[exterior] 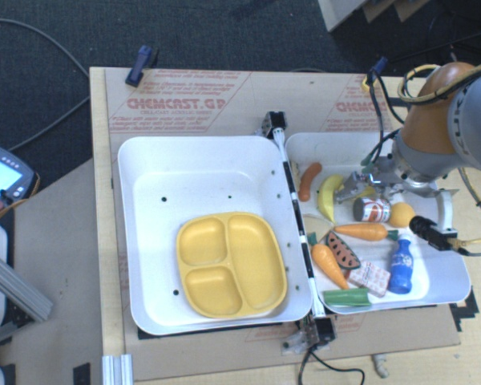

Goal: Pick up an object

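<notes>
The right bin (457, 283) holds several toy foods: a red sausage (309, 180), a yellow banana (329, 196), a small can (373, 211), a yellow lemon (402, 214), two carrots (361, 232) (329, 265), a watermelon slice (344, 250), a pink wafer (371, 278), a blue bottle (401, 265) and a green piece (346, 297). My gripper (365, 184) reaches in from the right, low over the bin's back half. It hangs just above the can and beside the banana. Its own body hides what lies under it.
The left bin (144, 175) carries a yellow divided plate (228, 265) towards its front. A black divider rail (293, 207) runs between the bins. The grey arm with its orange band (433, 119) crosses the right bin's far corner. A blue clamp (139, 65) sits on the bench's back left.
</notes>
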`<act>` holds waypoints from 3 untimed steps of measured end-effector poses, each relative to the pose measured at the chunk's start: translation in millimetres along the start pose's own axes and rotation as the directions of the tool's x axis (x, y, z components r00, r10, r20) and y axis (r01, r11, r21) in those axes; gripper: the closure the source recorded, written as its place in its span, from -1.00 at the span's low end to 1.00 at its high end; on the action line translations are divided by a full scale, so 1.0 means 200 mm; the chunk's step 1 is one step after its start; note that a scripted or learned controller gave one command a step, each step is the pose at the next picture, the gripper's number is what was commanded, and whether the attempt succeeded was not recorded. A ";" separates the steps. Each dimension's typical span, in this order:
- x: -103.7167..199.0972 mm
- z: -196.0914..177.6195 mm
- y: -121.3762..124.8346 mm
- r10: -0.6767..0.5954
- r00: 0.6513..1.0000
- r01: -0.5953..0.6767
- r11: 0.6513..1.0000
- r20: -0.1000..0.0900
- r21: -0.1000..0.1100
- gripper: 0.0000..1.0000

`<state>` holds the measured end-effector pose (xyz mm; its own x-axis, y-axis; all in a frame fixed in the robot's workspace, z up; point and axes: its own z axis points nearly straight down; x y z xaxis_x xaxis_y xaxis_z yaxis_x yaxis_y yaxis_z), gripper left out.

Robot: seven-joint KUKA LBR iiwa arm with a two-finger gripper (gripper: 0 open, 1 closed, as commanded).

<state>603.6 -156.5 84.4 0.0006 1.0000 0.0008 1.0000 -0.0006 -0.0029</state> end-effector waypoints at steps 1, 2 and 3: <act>0.00 -0.05 0.00 0.000 1.000 0.000 1.000 0.000 -0.003 1.00; 0.00 -0.05 0.00 0.000 1.000 0.000 1.000 0.000 -0.003 -1.00; 0.17 -0.02 -0.29 0.002 1.000 -0.001 1.000 0.007 -0.014 -1.00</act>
<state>545.2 -121.5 88.5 0.0021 1.0000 -0.0058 0.9999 -0.0021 0.0110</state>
